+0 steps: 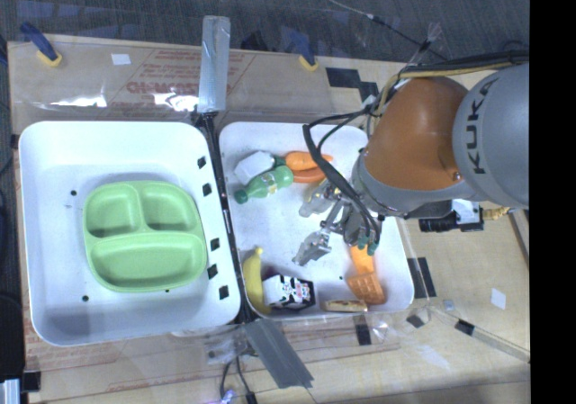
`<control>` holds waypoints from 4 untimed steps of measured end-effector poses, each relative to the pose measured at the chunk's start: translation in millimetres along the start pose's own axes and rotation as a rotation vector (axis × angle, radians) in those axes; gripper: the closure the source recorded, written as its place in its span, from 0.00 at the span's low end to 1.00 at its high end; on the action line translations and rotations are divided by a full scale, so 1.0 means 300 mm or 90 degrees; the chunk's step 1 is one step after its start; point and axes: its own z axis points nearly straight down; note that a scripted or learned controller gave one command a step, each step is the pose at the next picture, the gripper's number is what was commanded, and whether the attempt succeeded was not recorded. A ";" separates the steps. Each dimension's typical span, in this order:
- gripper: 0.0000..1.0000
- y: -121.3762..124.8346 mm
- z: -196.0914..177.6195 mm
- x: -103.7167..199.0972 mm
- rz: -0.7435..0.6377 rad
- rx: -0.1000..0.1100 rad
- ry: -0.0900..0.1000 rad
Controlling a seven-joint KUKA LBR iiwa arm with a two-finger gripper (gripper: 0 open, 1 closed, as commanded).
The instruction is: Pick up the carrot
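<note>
Bins, two of them, white and shallow, sit side by side on a wooden surface (pixel 81 69) seen from above. The left bin (pixel 36 213) holds one green plate (pixel 142 236) with three compartments. The right bin (pixel 270 137) holds a scatter of toy food. One carrot (pixel 306 165) lies near the far wall of the right bin, its long axis running roughly left to right across the view, orange body with the thicker end toward the left; its right end passes under a black cable. Just beside it on the left lies one green bottle (pixel 265 184), tilted, touching one small white item (pixel 253 164). Along the near wall are one banana (pixel 253 278), one small black-and-white carton (pixel 292 291), one flat tan piece (pixel 346 306) and one orange ridged piece (pixel 364 281). The grey arm with its orange band (pixel 416 137) reaches in from the right. Its hand (pixel 328 229) hangs over the middle of the right bin, apart from the carrot, with metal fingers (pixel 308 249) spread apart and nothing between them.
</note>
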 end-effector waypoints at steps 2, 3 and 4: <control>0.00 -0.225 0.317 -0.050 -0.134 -0.001 -0.016; 1.00 -0.223 0.288 -0.046 -0.138 -0.001 -0.011; 1.00 -0.220 0.254 -0.050 -0.140 -0.001 -0.012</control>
